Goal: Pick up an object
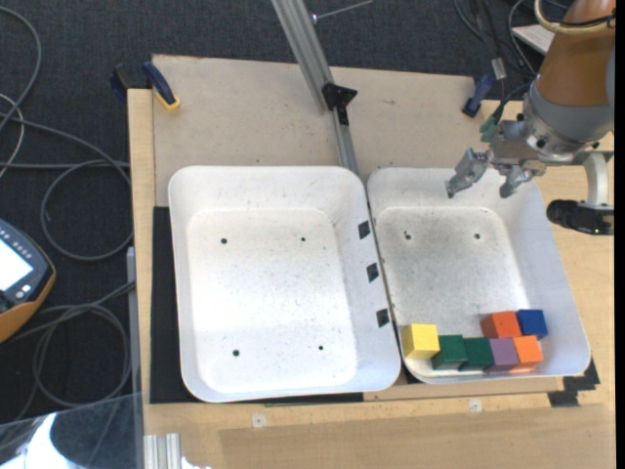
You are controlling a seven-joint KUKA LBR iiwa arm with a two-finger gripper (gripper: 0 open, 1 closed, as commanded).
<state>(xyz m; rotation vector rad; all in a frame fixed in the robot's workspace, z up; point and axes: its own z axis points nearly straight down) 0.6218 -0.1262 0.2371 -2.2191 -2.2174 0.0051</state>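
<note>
- A robotics lab or test room.
- A plywood bench (pixel 244 106) stands on dark carpet (pixel 78 27), held by blue clamps (pixel 161 84).
- Loose black cables (pixel 59 164) trail across the floor.
- A metal pole (pixel 312 57) rises from the bench.
- Two white bins (pixel 264 281) sit side by side under a grey and orange arm (pixel 576 57).
- A handheld controller (pixel 15 272) lies at the left.

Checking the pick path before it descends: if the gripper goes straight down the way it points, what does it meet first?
Likely the bare floor of the right bin near its far edge. The open gripper hangs there, well away from the blocks at the near edge, though depth is unclear.
</note>
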